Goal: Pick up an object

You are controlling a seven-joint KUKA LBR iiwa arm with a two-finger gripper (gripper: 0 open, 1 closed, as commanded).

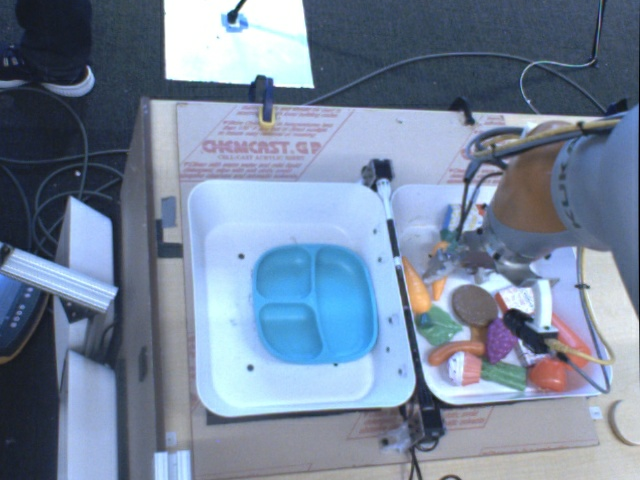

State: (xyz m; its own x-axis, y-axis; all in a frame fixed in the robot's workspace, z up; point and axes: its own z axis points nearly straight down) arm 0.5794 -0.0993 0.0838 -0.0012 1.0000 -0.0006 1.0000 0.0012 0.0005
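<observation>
The right bin (420, 203) holds several toy foods. An orange carrot (416, 281) lies by its left wall, with a brown round disc (473, 305) to the right. Green pieces (437, 325), a sausage (456, 350), a purple piece (499, 340) and a red tomato (548, 373) lie along the front. My gripper (445, 260) is low in the middle of this bin, just right of the carrot and just above the brown disc. The arm's wrist hides what lies under it. I see nothing clearly held.
The left bin (225, 218) holds a blue divided plate (315, 303). A black divider rail (395, 268) runs between the bins. Cables loop around the arm's wrist (520, 148) at the back right. A yellow clamp (266, 103) stands at the board's far edge.
</observation>
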